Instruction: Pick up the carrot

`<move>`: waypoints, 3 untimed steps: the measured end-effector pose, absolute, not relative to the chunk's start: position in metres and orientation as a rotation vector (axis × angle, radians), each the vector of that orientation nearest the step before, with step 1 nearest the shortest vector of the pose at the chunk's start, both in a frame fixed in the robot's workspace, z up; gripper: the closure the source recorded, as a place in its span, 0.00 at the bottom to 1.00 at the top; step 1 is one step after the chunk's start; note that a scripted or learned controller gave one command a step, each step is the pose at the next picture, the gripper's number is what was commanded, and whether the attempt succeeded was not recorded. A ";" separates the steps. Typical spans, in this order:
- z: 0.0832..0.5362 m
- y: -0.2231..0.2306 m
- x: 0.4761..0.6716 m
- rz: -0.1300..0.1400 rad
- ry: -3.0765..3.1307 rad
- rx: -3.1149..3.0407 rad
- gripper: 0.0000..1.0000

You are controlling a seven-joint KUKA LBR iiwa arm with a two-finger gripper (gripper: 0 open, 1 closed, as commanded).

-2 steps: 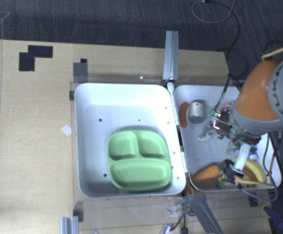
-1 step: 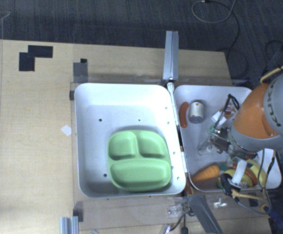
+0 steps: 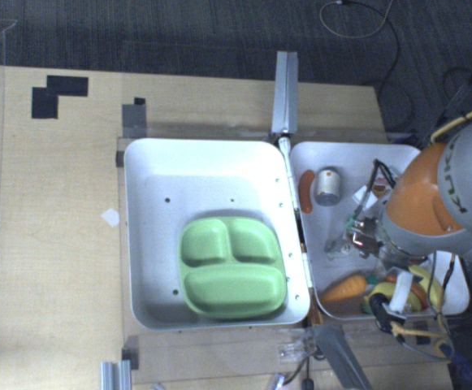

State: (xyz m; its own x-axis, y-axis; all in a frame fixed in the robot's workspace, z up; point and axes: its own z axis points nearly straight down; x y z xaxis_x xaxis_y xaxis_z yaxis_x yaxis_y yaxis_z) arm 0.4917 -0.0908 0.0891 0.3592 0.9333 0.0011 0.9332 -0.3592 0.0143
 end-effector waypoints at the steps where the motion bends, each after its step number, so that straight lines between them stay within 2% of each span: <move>1: 0.098 -0.089 0.495 0.020 1.778 2.575 1.00; 2: 0.184 -0.042 0.516 -0.001 1.835 2.549 1.00; 3: 0.314 -0.165 0.537 -0.003 1.716 2.629 1.00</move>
State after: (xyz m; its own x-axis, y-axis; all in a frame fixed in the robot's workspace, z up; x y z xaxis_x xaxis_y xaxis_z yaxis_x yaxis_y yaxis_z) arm 0.5367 -0.1647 0.3141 0.4022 0.9155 -0.0025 0.9155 -0.4022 0.0008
